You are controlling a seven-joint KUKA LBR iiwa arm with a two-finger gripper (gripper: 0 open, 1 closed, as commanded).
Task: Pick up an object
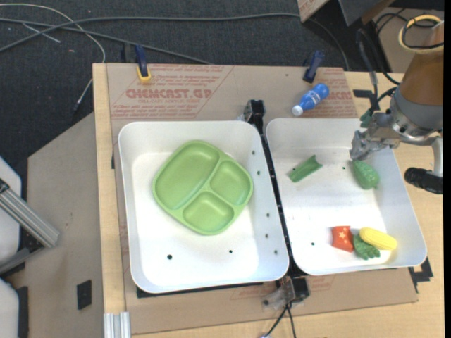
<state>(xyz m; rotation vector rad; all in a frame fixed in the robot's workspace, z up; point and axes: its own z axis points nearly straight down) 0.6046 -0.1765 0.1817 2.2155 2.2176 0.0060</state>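
The yellow object point(378, 239), the small green object point(366, 248) touching it and the red block point(342, 238) just beside them lie at the lower right of the frame, in the right bin point(310, 255). Higher in that bin, near its right wall, lies a green lumpy object point(366, 174). The claw point(363, 152) hangs directly above its upper end; whether the fingers are apart or together cannot be told. A flat green piece point(305, 169) lies left of it. The left bin point(141, 259) holds a green divided plate point(203, 186). A blue bottle point(311, 99) rests on the cardboard surface point(183, 90) at upper centre.
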